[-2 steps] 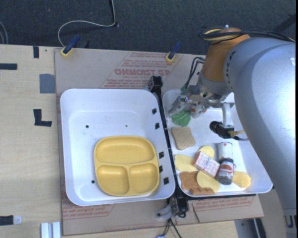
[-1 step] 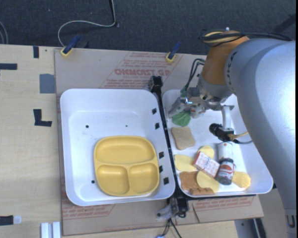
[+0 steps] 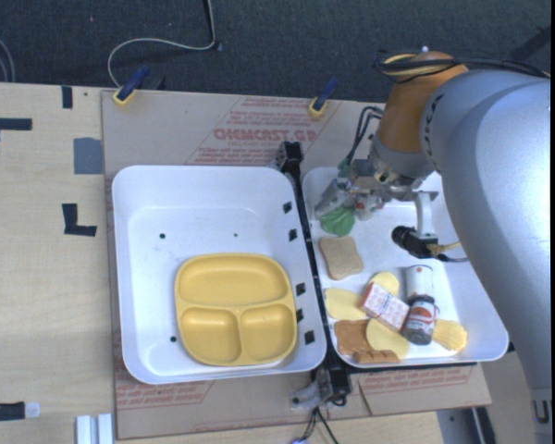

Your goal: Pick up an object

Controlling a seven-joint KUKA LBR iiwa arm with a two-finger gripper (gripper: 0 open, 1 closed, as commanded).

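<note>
Over right bin [image 3: 481,336], gripper [image 3: 350,202] touching green object [image 3: 337,220].

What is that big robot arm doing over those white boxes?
The grey arm is reaching into the right bin, which is full of toy food. Its gripper is down right by a green toy near the bin's top-left corner, perhaps trying to grab it. The left bin holds a yellow divided plate, untouched.
</note>
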